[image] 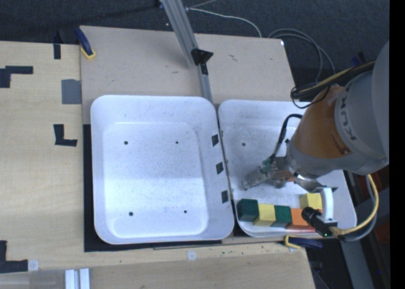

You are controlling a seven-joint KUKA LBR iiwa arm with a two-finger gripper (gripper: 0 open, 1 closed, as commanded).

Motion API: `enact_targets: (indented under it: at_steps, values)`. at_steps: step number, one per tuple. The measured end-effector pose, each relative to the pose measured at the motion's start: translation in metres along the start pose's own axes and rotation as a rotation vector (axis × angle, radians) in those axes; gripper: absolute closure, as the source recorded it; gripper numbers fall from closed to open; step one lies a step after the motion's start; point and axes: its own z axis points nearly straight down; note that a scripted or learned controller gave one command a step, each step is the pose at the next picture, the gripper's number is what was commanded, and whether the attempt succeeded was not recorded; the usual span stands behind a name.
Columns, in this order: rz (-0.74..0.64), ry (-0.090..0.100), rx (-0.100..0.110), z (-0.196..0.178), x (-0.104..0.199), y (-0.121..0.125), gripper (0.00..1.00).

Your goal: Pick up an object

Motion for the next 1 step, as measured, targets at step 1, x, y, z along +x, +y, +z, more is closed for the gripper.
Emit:
enact_targets:
  at_steps: [1]
  values:
    - [0.0,-0.002,-0.01,-0.0907,-0.001,-0.0099,0.0]
